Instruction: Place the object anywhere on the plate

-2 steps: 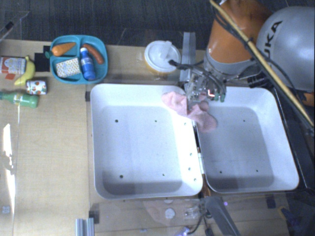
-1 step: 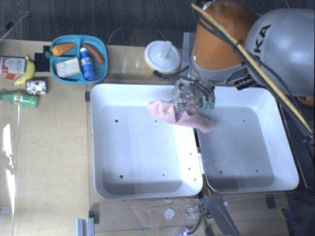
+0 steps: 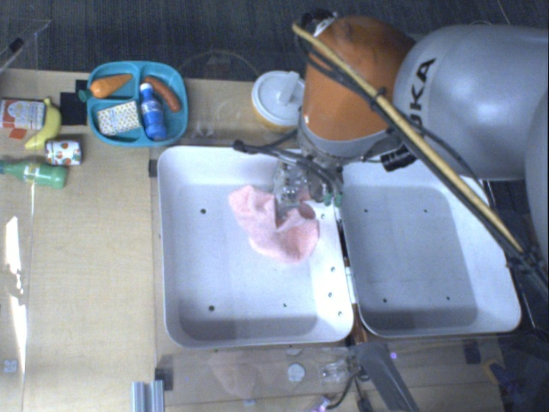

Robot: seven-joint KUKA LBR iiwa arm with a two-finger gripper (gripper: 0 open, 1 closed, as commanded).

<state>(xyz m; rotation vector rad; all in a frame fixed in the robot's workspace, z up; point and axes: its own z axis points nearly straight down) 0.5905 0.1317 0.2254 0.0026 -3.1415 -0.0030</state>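
A pink plate (image 3: 270,230) with an uneven outline lies in the upper middle of the left white bin (image 3: 197,307). My gripper (image 3: 290,202) hangs over the plate's upper right edge, under the orange band of the arm (image 3: 352,80). The metal parts of the gripper hide that corner of the plate. A small green bit (image 3: 331,198) shows beside the gripper, by the bin's right wall. I cannot make out any object in the gripper.
The right white bin (image 3: 429,264) adjoins the left one. On the bench at the back left are a blue divided tray (image 3: 137,103) of toy food, a banana (image 3: 45,125), a small can (image 3: 63,152) and a green bottle (image 3: 34,173). A white-lidded cup (image 3: 276,99) stands behind the left bin.
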